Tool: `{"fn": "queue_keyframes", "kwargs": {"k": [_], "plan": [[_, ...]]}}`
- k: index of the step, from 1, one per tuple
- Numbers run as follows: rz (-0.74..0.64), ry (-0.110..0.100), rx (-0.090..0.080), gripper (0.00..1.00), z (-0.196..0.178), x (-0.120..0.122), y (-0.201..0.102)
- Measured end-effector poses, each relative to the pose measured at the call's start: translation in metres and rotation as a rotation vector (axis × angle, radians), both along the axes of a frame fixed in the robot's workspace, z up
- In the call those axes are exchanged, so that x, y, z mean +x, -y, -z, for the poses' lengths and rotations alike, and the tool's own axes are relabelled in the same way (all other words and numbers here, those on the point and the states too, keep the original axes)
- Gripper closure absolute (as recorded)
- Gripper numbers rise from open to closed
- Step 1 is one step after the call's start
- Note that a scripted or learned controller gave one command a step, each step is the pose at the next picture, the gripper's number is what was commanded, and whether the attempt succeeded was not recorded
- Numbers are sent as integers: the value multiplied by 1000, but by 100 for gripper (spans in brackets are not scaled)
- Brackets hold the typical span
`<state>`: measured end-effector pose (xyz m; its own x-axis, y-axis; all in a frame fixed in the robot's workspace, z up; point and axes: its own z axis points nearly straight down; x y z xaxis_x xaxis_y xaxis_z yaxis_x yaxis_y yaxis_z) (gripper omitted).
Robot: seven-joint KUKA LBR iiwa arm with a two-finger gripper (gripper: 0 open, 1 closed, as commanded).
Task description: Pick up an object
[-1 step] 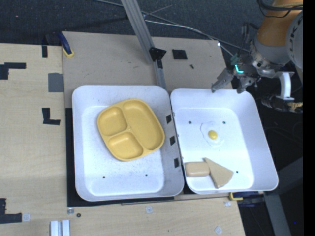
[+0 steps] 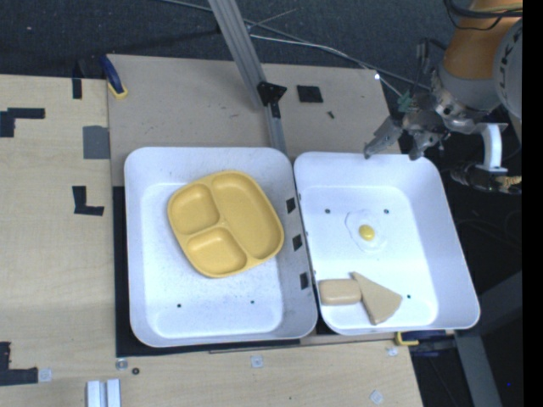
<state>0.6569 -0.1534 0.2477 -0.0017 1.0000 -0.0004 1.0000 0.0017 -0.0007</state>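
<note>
In the left bin (image 2: 144, 253) lies a yellow three-compartment plate (image 2: 225, 223). The right bin (image 2: 441, 227) holds a small fried egg (image 2: 366, 231) near its middle, plus a tan rounded block (image 2: 339, 292) and a tan wedge (image 2: 378, 299) touching each other at the front edge. My gripper (image 2: 394, 149) hangs over the right bin's back rim, well above and behind the egg. It is open, with nothing between its fingers.
A grey metal post (image 2: 246, 49) slants down to the back of the gap between the bins. Cables (image 2: 339, 53) trail across the bench behind the bins. The arm (image 2: 484, 49) comes in at the top right.
</note>
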Motion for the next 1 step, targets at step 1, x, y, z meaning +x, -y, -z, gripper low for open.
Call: {"fn": "queue_keyframes", "kwargs": {"k": [1], "plan": [[1,-5,-1,0,46,-4,5]]}}
